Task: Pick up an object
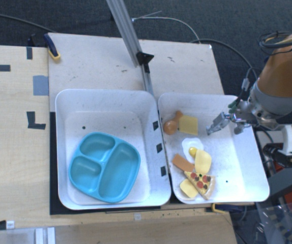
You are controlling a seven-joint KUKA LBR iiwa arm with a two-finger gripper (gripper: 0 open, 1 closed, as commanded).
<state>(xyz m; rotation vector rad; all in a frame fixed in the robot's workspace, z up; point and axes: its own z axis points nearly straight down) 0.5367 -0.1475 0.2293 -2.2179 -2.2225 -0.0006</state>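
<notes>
- Two white bins sit side by side on the desk point(100, 65).
- Toy food point(196, 169) lies clustered in the right bin point(242, 179).
- Claw point(216, 125) hovers just right of it, fingers apart, gripping nothing.
- Pickup not yet done.

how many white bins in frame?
2. The left bin holds a blue divided plate; the right bin holds the toy food, below the gripper.
</notes>
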